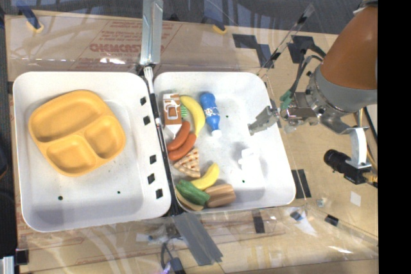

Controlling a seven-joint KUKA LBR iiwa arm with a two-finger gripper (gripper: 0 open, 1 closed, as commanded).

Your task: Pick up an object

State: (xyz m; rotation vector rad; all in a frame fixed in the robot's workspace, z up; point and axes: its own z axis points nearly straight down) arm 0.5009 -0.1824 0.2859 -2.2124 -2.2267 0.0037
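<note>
A: Position?

B: My gripper (262,120) hangs over the right edge of the right bin (273,167), arm reaching in from the right. Nothing sits between the fingers. Whether they are spread or closed, I cannot tell from this slant.

A: Where are the objects?

B: All crowded along the right bin's left side, well apart from my gripper. At the top: a small carton (171,108), a banana (193,112) just right of it, then a blue bottle (209,112), lying roughly lengthwise.

A: Below those?

B: Two sausages (182,140) side by side, slanted, touching the banana's lower end. Under them a waffle-like piece (188,166). Then a second, smaller banana (207,176), a green vegetable (192,192), and a brown roll (219,194) at the bin's bottom edge. Those last three are touching in a heap.

A: Left bin?

B: The left bin (77,202) holds a yellow tray (76,131) with three compartments, sitting in its upper left part, tilted a bit.

A: Contact with anything?

B: None visible. The bin floor beneath my gripper is bare white.
</note>
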